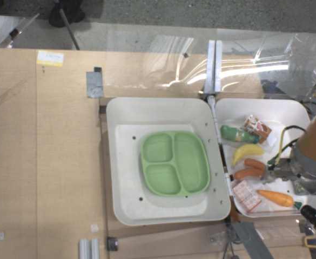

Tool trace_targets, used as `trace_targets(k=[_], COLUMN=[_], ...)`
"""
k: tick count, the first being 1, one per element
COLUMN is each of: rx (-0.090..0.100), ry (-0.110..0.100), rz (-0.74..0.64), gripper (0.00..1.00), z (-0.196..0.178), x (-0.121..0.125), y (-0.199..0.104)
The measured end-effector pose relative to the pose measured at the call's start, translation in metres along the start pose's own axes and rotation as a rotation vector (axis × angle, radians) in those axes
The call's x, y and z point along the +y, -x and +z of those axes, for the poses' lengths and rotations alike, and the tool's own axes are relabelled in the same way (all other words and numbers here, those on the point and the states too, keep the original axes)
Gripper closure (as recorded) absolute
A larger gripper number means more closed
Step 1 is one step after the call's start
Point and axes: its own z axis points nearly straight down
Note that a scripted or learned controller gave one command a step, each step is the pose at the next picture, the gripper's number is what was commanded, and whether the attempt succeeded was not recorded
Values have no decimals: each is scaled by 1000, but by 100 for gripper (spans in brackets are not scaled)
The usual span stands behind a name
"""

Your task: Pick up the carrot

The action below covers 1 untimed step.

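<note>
My right bin [287, 108] is crowded along its left half: a green bottle [239, 135], a banana [246, 153], a sausage [248, 169] and two snack packets [256, 127] lie close together there. The carrot [275, 198] rests near the bin's front wall, apart from the pink packet [246, 195] on its left. Its long axis runs almost left to right, with the green stem end toward the right. My gripper [285, 172] hovers above the carrot, by the sausage; whether my fingers are spread or closed I cannot tell. The left bin [120, 161] carries a green divided plate [175, 163].
</note>
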Motion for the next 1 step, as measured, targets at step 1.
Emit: trace_targets(k=[1], rx=[0], ry=[0], rz=[0], gripper=[0], z=[0], x=[0], y=[0])
